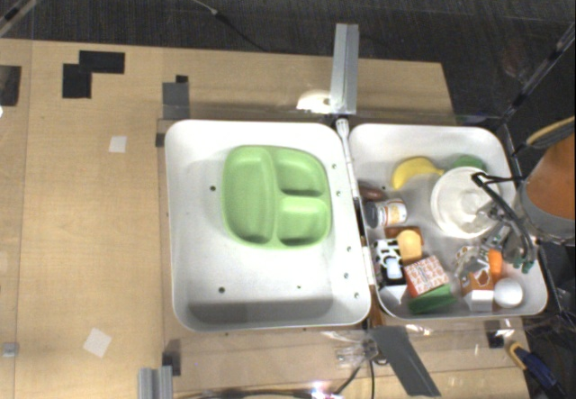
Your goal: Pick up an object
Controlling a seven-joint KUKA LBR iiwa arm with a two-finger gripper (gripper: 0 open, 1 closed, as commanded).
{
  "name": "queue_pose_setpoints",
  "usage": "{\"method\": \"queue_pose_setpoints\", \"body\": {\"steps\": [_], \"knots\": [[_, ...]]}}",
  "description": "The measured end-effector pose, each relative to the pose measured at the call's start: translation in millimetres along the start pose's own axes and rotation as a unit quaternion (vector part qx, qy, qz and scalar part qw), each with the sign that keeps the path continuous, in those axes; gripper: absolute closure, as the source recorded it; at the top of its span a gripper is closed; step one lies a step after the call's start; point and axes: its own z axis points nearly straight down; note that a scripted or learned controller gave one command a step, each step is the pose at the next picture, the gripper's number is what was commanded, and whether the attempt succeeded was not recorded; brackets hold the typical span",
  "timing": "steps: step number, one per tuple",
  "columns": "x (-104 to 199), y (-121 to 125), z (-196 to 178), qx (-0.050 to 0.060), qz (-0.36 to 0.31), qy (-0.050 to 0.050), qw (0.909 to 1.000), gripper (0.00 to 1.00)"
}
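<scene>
Bins stand side by side on the wooden tabletop (81,235), two of them, white and shallow. The left bin (193,235) holds one thing, a green tray (274,194) with three compartments, lying a little above the middle of the bin.

The right bin (405,143) is crowded. Near its upper wall lies a yellow banana (414,172), and beside it a green object (468,161) that is partly hidden. A white bowl (463,202) sits in the middle. Along the left wall I see a small can (387,213) on its side, below it an orange ball (409,244), and a black and white box (389,264) touching the wall. Near the lower wall there is a red patterned box (425,275) and just below it a dark green block (432,300). A white round object (508,294) lies in the lower right corner.

The arm (551,185) comes in from the right edge, grey with an orange band. The gripper (490,253) is low over the right side of the right bin, just beside the white bowl, among dark cables. Whether it is open or closed, I cannot tell, and I see no object held by it.
</scene>
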Motion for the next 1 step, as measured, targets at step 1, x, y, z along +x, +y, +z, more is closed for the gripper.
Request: {"method": "queue_pose_setpoints", "body": {"steps": [1], "knots": [[2.9,4.0,1.0,0.001,-0.040,-0.001,0.9992,0.00]]}}
